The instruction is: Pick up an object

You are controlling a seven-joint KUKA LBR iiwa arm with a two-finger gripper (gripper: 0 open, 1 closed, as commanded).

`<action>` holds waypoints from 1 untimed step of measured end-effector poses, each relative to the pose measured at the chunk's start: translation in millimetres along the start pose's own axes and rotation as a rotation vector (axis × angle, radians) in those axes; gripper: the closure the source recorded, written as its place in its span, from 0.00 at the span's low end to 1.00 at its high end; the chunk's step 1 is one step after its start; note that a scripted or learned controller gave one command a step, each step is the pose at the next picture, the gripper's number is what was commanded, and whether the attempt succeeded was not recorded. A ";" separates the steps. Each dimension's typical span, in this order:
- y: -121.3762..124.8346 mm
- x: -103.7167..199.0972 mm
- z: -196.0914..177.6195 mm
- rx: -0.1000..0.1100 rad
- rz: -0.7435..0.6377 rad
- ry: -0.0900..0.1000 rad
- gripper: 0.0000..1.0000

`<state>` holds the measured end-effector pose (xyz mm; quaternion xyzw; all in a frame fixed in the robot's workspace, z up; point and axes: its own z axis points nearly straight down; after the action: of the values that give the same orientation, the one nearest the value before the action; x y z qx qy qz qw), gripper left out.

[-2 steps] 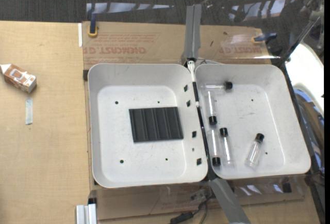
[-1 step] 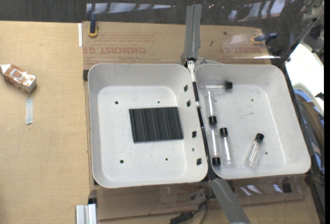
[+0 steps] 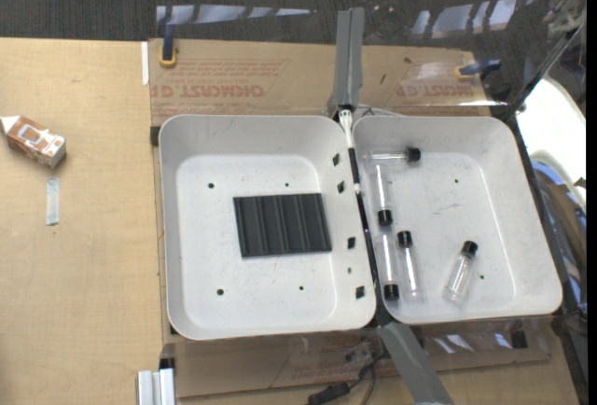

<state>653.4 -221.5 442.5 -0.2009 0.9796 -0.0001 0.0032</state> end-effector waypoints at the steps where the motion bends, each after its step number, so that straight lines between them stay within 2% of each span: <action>1: -2.1 -6.2 35.3 -0.003 -0.302 0.002 0.00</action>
<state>660.2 -221.0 407.2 -0.3458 0.9383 0.0006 0.0021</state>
